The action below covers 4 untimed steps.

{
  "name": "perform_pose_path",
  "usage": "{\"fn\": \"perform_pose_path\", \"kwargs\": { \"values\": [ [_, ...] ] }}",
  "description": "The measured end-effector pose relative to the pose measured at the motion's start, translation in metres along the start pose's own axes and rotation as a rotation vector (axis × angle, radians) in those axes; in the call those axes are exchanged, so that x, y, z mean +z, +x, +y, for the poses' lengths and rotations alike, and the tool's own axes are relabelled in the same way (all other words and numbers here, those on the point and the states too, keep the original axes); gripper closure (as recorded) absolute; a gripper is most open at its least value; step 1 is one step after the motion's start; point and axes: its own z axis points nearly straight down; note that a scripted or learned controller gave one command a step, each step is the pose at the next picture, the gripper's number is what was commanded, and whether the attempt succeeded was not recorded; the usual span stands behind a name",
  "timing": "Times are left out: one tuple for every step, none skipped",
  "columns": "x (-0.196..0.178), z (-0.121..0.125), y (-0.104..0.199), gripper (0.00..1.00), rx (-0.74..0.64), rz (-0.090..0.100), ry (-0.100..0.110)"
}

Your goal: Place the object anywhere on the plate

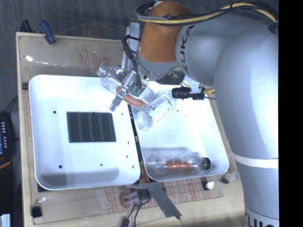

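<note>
The plate (91, 126) is a dark grey ribbed rectangle lying flat in the middle of the left bin (42, 98). My gripper (124, 96) hangs over the divide between the two bins, up and to the right of the plate. It is shut on a clear plastic bottle (111, 80) with an orange-red piece inside. The bottle lies slanted across the fingers, and its free end sticks out over the left bin's far right corner. The arm's orange band and grey body hide the far part of the right bin.
A second clear bottle (155, 109) lies tilted in the right bin (215, 141), just right of the gripper. A third clear bottle (177, 164), with an orange piece inside, lies along that bin's near wall. A blue clamp (47, 32) grips the bench's far left corner.
</note>
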Motion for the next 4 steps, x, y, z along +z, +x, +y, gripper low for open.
{"fn": "perform_pose_path", "kwargs": {
  "values": [
    [-0.010,0.001,0.000,1.00,-0.004,0.000,0.001],
    [0.000,0.033,0.072,1.00,-0.217,0.002,0.000],
    [-0.145,0.015,0.071,1.00,-0.236,-0.005,-0.004],
    [-0.144,0.015,0.071,0.00,-0.236,-0.004,-0.003]
  ]
}}
